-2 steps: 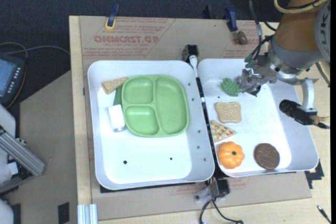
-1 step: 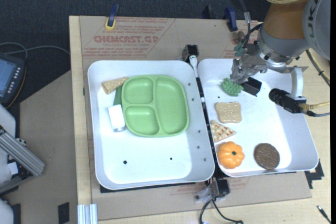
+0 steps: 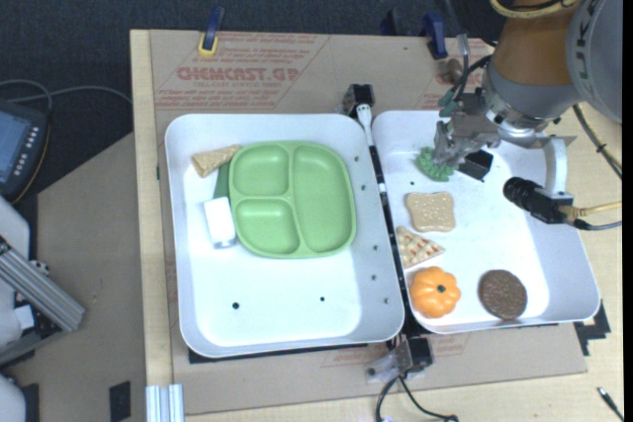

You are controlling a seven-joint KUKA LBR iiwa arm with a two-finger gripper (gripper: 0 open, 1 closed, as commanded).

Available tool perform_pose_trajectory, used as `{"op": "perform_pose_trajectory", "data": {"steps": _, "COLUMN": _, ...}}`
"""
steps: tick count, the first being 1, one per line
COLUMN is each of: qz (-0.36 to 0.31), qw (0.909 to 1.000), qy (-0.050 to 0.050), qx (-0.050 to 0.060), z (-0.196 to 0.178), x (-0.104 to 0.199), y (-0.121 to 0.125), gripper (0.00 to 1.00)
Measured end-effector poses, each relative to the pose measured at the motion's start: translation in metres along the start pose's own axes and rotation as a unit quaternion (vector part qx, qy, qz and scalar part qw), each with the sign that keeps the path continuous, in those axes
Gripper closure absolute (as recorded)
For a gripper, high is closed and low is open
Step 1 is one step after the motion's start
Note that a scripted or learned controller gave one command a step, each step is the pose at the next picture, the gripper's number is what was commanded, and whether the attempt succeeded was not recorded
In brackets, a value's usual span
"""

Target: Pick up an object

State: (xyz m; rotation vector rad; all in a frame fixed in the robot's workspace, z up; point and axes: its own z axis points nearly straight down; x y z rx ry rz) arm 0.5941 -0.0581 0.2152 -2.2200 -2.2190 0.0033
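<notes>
Camera view looks down at a slant on a brown tabletop (image 3: pixel 297 64) carrying two shallow white bins side by side.

Nearest the viewer in the right bin (image 3: pixel 564 257) sit an orange toy pumpkin (image 3: pixel 435 292) and, just beside it to the right, a round dark brown cookie (image 3: pixel 502 294). Behind the pumpkin lies a pizza slice (image 3: pixel 417 247), and just behind that a slice of toast (image 3: pixel 431 211); the two look to be touching or nearly so. Farther back, near the bin's rear wall, is a small green leafy piece (image 3: pixel 433 165).

The left bin (image 3: pixel 267 316) holds a green divided plate (image 3: pixel 293 198) with three compartments, lying flat. A small white block (image 3: pixel 220 220) rests against the plate's left edge, and a tan cracker-like triangle (image 3: pixel 214 159) lies at the plate's rear left corner.

The grey arm with its orange band (image 3: pixel 544 10) reaches in from the right and bends down over the back of the right bin. Its gripper (image 3: pixel 450 148) points downward directly above the green leafy piece, with the tips at or just over it. Whether the fingers are apart or together cannot be told from this angle, nor whether they touch the piece. A black cylindrical part (image 3: pixel 534 198) sticks out to the right of the wrist, above the bin.
</notes>
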Motion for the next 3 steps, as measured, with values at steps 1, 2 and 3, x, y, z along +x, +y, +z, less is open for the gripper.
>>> {"op": "perform_pose_trajectory", "data": {"steps": 1, "qz": -0.001, "qw": 1.0, "qy": 0.0, "qx": 0.0, "z": -0.008, "x": 0.008, "y": -0.011, "gripper": 1.0}}
{"op": "perform_pose_trajectory", "data": {"steps": 2, "qz": -0.001, "qw": 1.0, "qy": 0.0, "qx": -0.003, "z": -0.015, "x": 0.009, "y": -0.005, "gripper": 1.0}}
{"op": "perform_pose_trajectory", "data": {"steps": 3, "qz": 0.0, "qw": 1.0, "qy": -0.001, "qx": -0.003, "z": -0.019, "x": 0.003, "y": -0.006, "gripper": 1.0}}
